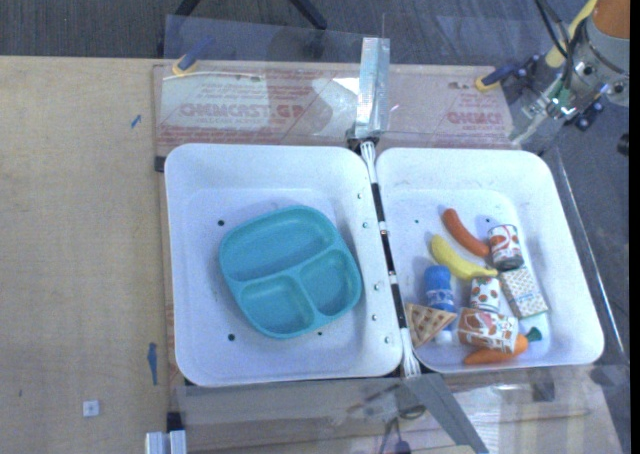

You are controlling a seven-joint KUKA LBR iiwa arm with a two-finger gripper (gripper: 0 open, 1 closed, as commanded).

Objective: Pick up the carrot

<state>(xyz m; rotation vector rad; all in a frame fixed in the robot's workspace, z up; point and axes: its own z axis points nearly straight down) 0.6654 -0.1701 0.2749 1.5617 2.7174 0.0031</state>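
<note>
The carrot (494,351) is a small orange piece with a green end, lying near the front edge of the right bin (570,204). It rests against a red-and-white carton (487,325). My gripper (537,112) hangs above the bench beyond the right bin's far right corner, well away from the carrot and holding nothing that I can see.
The right bin also holds an orange-red sausage (463,229), a banana (458,258), a can (504,245), a blue bottle (437,287), a pizza slice (430,322) and two more cartons (523,292). A teal divided plate (289,272) lies in the left bin (190,192).
</note>
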